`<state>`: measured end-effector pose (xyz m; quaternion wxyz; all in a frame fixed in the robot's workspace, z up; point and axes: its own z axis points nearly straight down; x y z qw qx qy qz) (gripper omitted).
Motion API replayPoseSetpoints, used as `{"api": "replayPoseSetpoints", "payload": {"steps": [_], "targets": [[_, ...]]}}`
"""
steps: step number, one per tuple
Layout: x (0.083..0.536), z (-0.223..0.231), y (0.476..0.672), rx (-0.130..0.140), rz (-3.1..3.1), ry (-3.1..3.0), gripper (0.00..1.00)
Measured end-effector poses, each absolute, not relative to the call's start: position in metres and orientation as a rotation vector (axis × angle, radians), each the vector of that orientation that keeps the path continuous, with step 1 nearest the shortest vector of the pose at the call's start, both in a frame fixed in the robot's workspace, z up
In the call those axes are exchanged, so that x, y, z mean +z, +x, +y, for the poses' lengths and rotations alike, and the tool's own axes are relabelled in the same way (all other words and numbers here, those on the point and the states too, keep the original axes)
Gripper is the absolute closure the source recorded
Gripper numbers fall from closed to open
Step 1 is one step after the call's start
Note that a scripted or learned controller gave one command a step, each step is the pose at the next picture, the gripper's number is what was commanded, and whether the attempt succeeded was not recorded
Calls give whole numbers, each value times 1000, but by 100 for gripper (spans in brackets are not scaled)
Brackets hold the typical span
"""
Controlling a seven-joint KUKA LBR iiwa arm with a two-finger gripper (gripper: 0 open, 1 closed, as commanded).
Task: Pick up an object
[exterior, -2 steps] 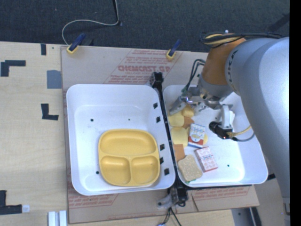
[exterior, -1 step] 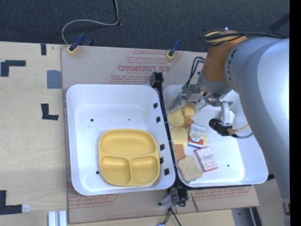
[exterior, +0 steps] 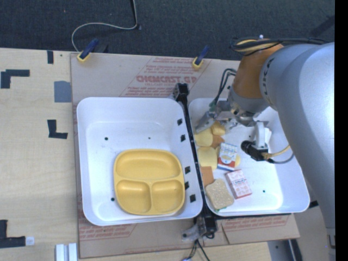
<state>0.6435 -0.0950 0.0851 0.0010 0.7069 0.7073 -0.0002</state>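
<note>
The gripper (exterior: pixel 216 118) is hanging low over the right bin (exterior: pixel 288 197), at the 12 o'clock end of a cluster of small objects. Whether it is gripping anything I cannot tell — the wrist is covering it. A small yellow piece (exterior: pixel 218 129) is lying right under it; at 6 o'clock from there are sitting a yellow block (exterior: pixel 206 156), a white carton (exterior: pixel 228 155), a red-and-white box (exterior: pixel 238 184) and a tan sponge (exterior: pixel 219 193). The left bin (exterior: pixel 95 124) is holding 1 yellow divided tray (exterior: pixel 149 181). To do this well, I judge it should be centring on 1 item — not straddling 2 — before lifting straight up.
</note>
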Motion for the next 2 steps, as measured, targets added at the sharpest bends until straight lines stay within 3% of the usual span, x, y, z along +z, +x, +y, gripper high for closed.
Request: {"api": "replayPoseSetpoints", "payload": {"steps": [1, 2], "targets": [[85, -95, 660, 0, 2224, 2219, 0], [85, -96, 630, -1, 2222, 2219, 0]]}}
